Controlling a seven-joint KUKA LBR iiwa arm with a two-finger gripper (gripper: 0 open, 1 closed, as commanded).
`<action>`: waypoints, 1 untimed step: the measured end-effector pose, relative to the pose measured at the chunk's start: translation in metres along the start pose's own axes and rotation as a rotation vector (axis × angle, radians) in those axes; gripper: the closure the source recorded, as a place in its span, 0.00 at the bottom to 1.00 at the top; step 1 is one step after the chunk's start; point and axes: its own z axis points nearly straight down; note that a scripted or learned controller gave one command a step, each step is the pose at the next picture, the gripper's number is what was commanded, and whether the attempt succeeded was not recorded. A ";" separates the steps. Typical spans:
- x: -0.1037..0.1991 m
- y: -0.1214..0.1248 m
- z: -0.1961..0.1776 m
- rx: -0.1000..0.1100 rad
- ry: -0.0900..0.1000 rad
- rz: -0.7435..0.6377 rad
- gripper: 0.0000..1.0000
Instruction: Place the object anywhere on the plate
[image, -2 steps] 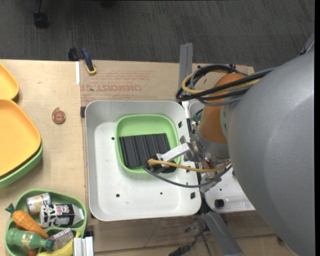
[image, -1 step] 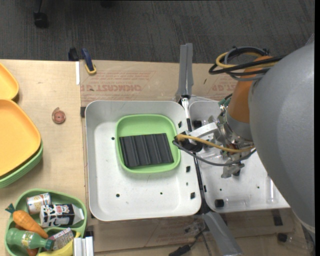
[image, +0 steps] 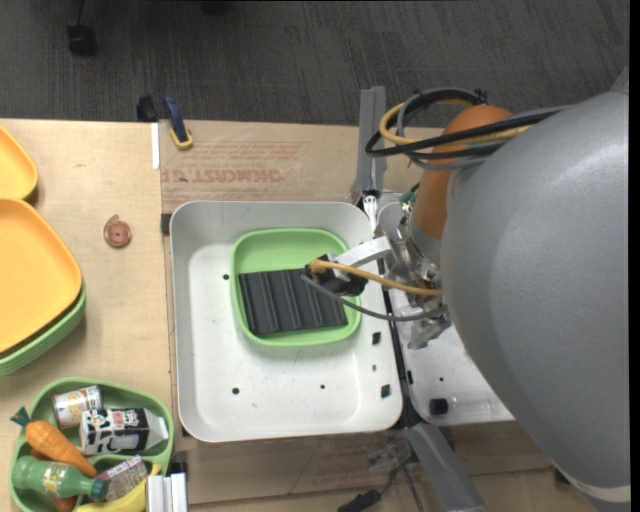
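Observation:
A green square plate (image: 290, 248) sits in the left white bin (image: 200, 320), toward its far right part. A dark grey ribbed slab (image: 290, 302) lies flat on the plate and covers its near half. My gripper (image: 415, 300) hangs over the seam between the two bins, just right of the plate's right rim. The large grey arm body covers most of it. Nothing can be made out in its grip.
Stacked yellow plates (image: 30, 260) lie on the wooden bench at the left. A green bowl (image: 85, 440) of toy food stands at the bottom left, and a small pink disc (image: 118, 233) lies near the bin. The arm covers much of the right bin (image: 450, 395).

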 end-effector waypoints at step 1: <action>0.022 0.065 0.001 0.000 -0.003 -0.004 0.00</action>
